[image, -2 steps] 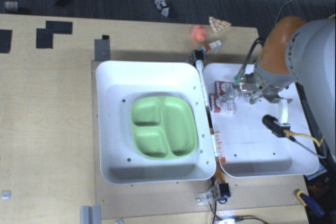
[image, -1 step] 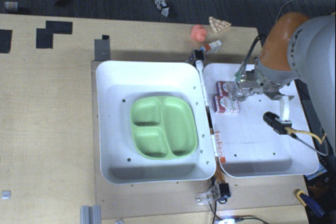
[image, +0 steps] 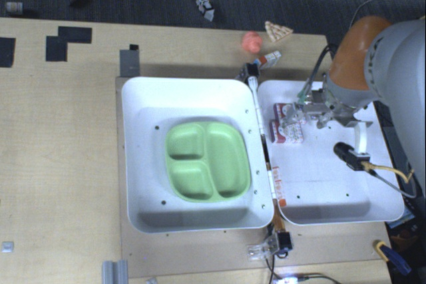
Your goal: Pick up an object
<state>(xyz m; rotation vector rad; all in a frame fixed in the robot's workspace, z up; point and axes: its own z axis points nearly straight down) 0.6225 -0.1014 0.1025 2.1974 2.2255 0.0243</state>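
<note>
Right now the small red and white crinkly packet (image: 287, 128) lies just left of the gripper (image: 307, 105) in the camera view. Its long side runs front to back. I cannot tell if the gripper is open.

2 white bins (image: 143, 163) (image: 319, 193), 1 green tray (image: 206, 159), 1 red-white pkt (image: 287, 126), 1 pink ball (image: 251, 42).

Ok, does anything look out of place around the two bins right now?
Yes: a pink ball and a pale wedge-shaped item lie on the bench behind the right bin, outside both bins. Inside, the green divided plate sits flat in the left bin, and a packet lies by the gripper.
</note>
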